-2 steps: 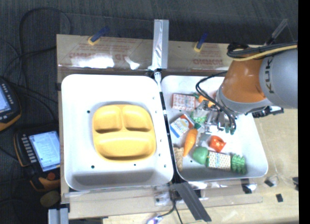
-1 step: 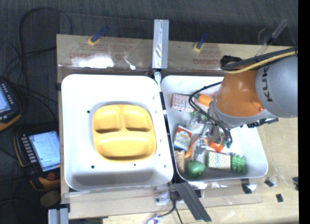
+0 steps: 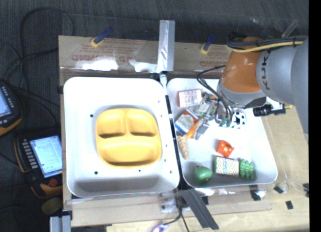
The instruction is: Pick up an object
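Gripper [image 3: 206, 109] low in the right bin [image 3: 261, 140], near its far-left corner, poised among a cluster of small packets; whether its fingers are parted or closed I cannot tell from this slant, and nothing visibly sits between them. By my reading the step in hand is the reach or descent onto a target, not yet a lift. The likeliest thing to be picked is the blue-and-white packet [image 3: 184, 122] just beside the gripper, towards the bin's left wall, with the red-and-white carton [image 3: 189, 97] beyond it near the far edge. The next move calls for a clean closure on one item, then a straight rise clear of its neighbours, which crowd close.

The right bin also holds an orange-red piece [image 3: 224, 148] near its middle, a green round object [image 3: 202, 174] at the near-left corner, and a speckled box [image 3: 226, 166] touching a green studded block [image 3: 246, 168] along the near edge. The left bin [image 3: 80, 100] carries a yellow divided tray [image 3: 129, 135] at its centre
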Controlling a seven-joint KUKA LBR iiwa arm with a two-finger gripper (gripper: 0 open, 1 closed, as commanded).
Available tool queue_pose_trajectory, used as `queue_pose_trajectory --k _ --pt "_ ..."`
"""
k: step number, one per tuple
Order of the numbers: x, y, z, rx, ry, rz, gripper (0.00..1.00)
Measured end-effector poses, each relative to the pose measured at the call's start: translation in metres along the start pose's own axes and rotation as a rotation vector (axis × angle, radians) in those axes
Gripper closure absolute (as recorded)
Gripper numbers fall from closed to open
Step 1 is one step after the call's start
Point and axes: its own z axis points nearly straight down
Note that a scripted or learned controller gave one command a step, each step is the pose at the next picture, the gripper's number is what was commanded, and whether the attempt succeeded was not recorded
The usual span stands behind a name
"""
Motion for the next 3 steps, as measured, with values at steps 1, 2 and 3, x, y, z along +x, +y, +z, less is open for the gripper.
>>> queue_pose_trajectory --k 1,2,3 --pt "0.026 0.008 -0.001 -0.001 -0.007 0.09 0.0" --pt "0.025 0.008 -0.012 0.003 -0.01 0.089 1.0" --pt "0.029 0.064 -0.106 0.003 0.005 0.164 1.0"
